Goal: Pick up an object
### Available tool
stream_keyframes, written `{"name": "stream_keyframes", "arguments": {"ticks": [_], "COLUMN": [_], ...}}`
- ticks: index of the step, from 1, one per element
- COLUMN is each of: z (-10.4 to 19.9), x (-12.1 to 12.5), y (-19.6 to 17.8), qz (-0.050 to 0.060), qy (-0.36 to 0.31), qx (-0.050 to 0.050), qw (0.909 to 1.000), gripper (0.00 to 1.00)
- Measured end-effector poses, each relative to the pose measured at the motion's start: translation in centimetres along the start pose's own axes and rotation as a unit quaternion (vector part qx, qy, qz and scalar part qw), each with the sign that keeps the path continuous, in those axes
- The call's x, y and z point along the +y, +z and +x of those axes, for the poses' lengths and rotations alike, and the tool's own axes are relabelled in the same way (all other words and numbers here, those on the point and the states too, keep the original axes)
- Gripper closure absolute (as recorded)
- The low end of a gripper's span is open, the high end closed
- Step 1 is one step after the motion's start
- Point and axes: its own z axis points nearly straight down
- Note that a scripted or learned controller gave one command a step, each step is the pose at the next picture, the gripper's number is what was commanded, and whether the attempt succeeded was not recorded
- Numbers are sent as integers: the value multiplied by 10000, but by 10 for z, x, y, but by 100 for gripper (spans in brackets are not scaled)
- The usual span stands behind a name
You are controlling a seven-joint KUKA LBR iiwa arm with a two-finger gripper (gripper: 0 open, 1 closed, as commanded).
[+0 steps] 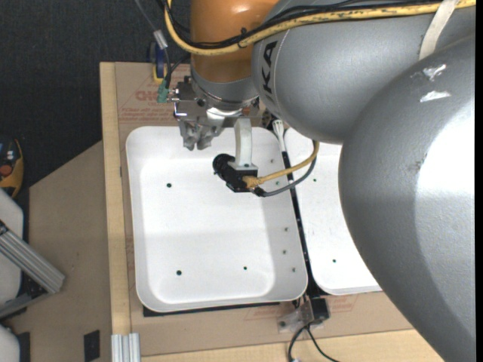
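gripper point(198, 138) hangs low over far edge of left bin point(151, 277), likely set for a grab, finger state can't be told, no object to pick visible in the 2 bins.

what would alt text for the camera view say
A grey robot arm with an orange band reaches from the right, its hand low over the far edge of the left white bin. A second white bin sits beside it, partly hidden by the arm.
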Motion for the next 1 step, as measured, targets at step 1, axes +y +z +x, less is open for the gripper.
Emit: {"name": "stream_keyframes", "arguments": {"ticks": [1], "z": [-43], "x": [8], "y": [-52], "qz": [-79], "qy": [34], "qx": [9], "qw": [10000], "gripper": [100]}}
